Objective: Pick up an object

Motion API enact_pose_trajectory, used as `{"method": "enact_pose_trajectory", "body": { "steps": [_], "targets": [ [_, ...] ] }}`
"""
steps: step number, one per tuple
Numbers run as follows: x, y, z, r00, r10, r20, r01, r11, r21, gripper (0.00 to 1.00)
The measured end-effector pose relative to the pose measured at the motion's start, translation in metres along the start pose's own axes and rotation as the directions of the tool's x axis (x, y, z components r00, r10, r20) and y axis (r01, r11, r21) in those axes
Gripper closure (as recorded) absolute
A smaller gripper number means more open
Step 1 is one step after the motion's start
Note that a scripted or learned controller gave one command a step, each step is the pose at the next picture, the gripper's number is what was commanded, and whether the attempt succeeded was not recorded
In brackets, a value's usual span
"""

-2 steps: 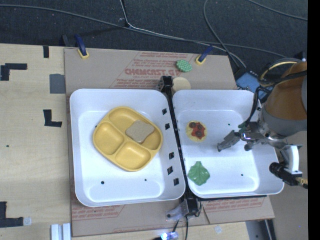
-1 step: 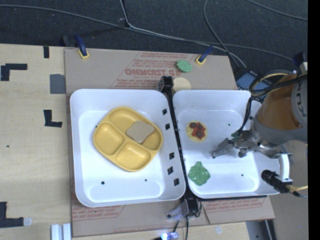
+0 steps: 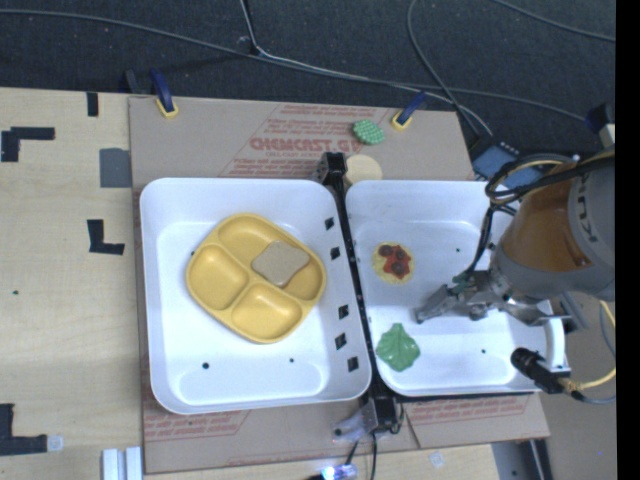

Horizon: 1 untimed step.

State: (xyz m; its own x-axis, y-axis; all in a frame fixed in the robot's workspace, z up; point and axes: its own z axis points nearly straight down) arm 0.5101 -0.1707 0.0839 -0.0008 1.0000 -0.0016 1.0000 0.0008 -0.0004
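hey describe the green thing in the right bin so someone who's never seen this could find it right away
Start at the right white bin, the one the gripper reaches into. Near its front edge, close to the divider between the bins, lies a small green leafy piece. Its one neighbour in that bin, the round yellow piece with red topping, lies farther back; only the leafy one is solid green.

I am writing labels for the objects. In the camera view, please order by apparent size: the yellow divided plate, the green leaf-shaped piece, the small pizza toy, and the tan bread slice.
1. yellow divided plate
2. tan bread slice
3. green leaf-shaped piece and small pizza toy: too alike to rank
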Motion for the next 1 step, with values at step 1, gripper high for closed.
{"method": "enact_pose_trajectory", "body": {
  "steps": [1],
  "targets": [
    [-0.0008, 0.0012, -0.0123, 1.000, 0.000, 0.002, 0.000, 1.000, -0.004, 1.00]
  ]
}}
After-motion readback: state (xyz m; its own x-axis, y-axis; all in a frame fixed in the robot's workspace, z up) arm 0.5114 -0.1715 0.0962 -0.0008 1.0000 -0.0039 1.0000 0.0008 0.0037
